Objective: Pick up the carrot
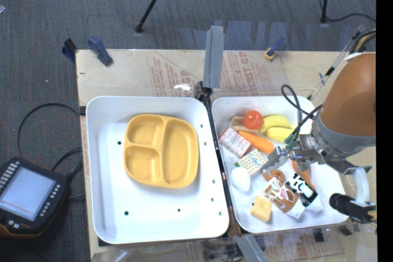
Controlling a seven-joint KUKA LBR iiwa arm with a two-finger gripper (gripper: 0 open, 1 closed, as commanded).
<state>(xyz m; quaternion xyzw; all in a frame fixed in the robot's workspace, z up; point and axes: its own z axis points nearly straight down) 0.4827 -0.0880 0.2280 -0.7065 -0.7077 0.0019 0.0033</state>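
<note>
**Carrot not picked up yet, arm's close tho**

Going front to back in the right bin [344,218]: cheese wedge [261,208] sits nearest the front edge, w/ a brown-and-white carton [285,196] just beside it. A bit further in there's a white egg [241,179] and a checkered box [253,161].

Then the arm, coming in from the right. The jaws [284,156] hang over the middle of the bin, right above the clutter. Can't tell if they're apart or together, too small and dark against the stuff underneath, so not guessing. Nothing visibly between them afaict.

The carrot [258,142] lies flat on the bin floor, slanted, just left of and a bit beyond the jaws. Pink wafer box [234,142] touches or nearly touches it on the left, tomato [253,119] and banana [277,127] just behind it.

So imo: approach looks mostly done, but grab + lift are both left. Carrot's not raised at all. Tight neighbours, so it'd be easy to snag the wrong thing.

Left bin [110,218] has a yellow tray [162,150], not involved.
</note>
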